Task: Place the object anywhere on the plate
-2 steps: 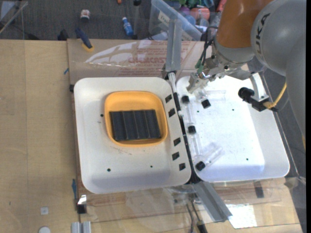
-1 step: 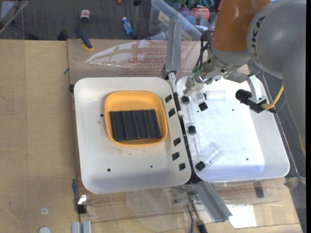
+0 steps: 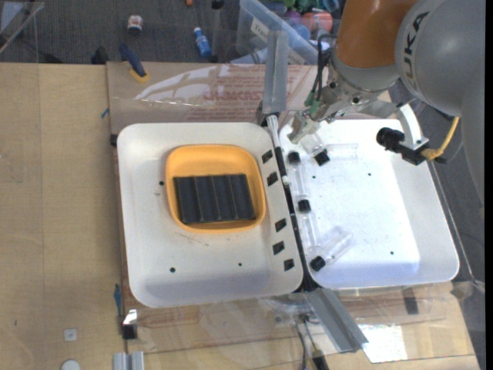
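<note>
Camera view, from above: dark ribbed block [image 3: 214, 199] lying flat in the middle of the yellow plate [image 3: 179, 164], which sits in the left bin [image 3: 142, 230]; judged from this, the placement looks done. The block appears rigid, moderately light and not fragile, and its grooved top should resist slipping; the best hold would be across its two long edges, near mid-length. Gripper [image 3: 308, 129] hangs well apart from it, over the far left corner of the right bin [image 3: 385, 222], beside the divider; whether it is open or closed cannot be told
</note>
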`<state>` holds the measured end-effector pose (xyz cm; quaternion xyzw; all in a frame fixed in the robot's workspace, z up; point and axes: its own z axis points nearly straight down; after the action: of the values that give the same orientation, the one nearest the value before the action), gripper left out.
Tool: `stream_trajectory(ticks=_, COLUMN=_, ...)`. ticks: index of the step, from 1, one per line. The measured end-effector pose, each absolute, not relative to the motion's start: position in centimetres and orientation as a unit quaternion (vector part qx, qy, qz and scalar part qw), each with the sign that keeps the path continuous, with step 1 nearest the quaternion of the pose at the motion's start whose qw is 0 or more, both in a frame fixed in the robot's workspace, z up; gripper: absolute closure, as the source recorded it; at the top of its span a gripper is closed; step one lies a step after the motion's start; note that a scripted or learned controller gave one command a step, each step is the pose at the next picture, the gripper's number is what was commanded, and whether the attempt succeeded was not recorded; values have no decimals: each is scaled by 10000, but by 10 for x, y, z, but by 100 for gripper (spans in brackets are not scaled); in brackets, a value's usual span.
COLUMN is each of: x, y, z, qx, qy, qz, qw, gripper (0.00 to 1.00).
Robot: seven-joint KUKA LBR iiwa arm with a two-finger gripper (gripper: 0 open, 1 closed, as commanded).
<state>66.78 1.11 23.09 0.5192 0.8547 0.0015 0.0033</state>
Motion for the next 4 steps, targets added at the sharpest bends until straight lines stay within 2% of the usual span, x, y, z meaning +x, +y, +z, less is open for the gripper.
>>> stream_trajectory(ticks=2, x=668, y=13, z=268, qx=4768, qy=8790, qz=14, qw=39, gripper=100)
stream_trajectory(ticks=3, x=667, y=-8, z=218, qx=4375, qy=8992, qz=5, qw=6, gripper=100)
stream_trajectory(ticks=4, x=661, y=-2, z=262, qx=4292, qy=9032, qz=19, qw=32, gripper=100)
